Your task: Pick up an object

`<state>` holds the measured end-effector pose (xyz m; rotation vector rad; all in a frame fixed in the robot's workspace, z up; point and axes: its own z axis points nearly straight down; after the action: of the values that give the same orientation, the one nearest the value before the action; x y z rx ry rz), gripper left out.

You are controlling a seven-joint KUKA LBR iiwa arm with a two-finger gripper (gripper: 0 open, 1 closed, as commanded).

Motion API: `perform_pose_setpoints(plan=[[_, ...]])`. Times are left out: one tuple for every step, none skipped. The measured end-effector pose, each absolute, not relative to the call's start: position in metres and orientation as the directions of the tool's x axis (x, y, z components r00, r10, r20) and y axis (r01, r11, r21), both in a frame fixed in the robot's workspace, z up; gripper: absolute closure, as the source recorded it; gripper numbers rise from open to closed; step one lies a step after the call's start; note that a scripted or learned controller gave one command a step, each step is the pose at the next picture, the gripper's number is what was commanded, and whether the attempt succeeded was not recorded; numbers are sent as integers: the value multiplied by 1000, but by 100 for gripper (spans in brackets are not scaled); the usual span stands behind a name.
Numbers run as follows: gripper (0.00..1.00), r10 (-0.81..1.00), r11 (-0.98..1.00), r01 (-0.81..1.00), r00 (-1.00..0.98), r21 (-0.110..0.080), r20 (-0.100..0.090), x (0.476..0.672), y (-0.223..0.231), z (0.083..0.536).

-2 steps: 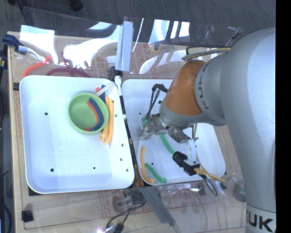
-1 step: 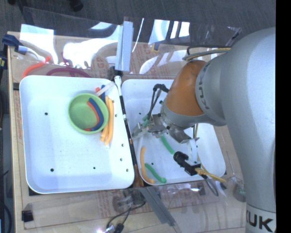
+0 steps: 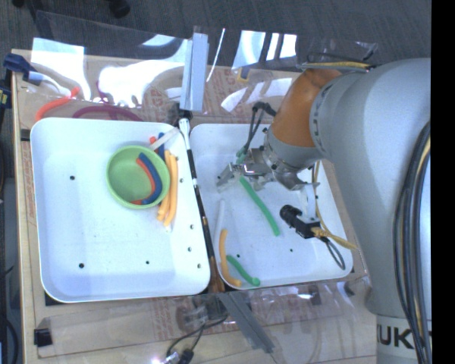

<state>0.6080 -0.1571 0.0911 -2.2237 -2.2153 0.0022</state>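
Over the right shallow white bin (image 3: 330, 260), near its far edge, the gripper (image 3: 246, 169) hangs at the upper end of a long green plastic stick (image 3: 262, 203); whether it grips anything I cannot tell. The stick lies flat and slanted toward the bin's middle, likely the target. A yellow strip (image 3: 224, 252) rests by the near-left corner. The left white bin (image 3: 68, 271) holds a green bowl (image 3: 136, 177), apparently out of play.
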Motion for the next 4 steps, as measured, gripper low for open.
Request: perform_pose_setpoints(plan=[[100,1000,1,1000,-1,-2,0,609,-157,102],[0,1000,1,1000,-1,-2,1,609,-157,102],[100,1000,4,1000,-4,-2,2,609,-156,112],[0,1000,5,1000,-5,-2,2,609,-156,112]])
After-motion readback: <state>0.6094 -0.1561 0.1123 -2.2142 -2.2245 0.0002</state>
